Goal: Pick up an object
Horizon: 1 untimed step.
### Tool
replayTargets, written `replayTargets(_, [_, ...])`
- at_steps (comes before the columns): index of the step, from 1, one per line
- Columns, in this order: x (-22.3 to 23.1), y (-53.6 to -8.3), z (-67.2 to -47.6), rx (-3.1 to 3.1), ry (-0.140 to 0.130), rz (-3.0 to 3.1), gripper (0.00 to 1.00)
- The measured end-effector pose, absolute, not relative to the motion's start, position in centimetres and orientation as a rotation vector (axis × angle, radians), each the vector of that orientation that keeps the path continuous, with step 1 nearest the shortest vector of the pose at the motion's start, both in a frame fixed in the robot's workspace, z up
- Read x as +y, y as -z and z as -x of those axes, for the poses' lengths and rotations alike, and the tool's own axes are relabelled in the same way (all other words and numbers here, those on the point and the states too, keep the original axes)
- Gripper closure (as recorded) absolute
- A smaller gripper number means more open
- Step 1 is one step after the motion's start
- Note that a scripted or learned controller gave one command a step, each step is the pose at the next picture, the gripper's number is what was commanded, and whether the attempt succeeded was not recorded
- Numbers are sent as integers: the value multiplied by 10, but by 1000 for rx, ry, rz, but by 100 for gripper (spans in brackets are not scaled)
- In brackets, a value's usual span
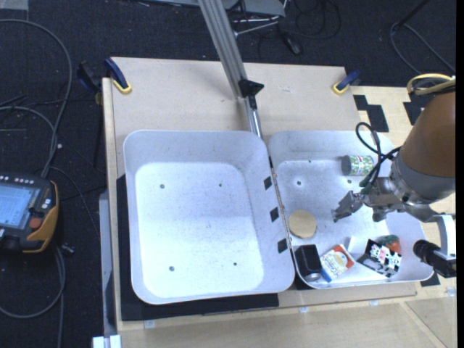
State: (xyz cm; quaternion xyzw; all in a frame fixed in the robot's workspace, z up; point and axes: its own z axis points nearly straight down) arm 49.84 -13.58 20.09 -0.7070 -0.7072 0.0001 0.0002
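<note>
From my seat I cannot tell how the gripper [346,207] is set; it is a small dark shape over the right bin [319,165], and the arm [431,154] is cut off at the picture's right edge. Nothing shows between its tips. Just to its left lies a round tan disc [303,224]. Below it sit a red and white packet [337,259] and a black block [308,259]; below and to its right is a dark patterned item [382,256] I can't make out. Above it lies a small green and white can [358,165]. Far left is the left bin [196,216]. Both rest on a pale wooden bench [188,96] over dark floor with cables; a handheld pendant [25,212] lies far left.
</note>
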Motion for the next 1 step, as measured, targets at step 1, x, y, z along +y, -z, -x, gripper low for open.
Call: replayTargets(1, [-187,-285,-520,-2224,4,2229,0])
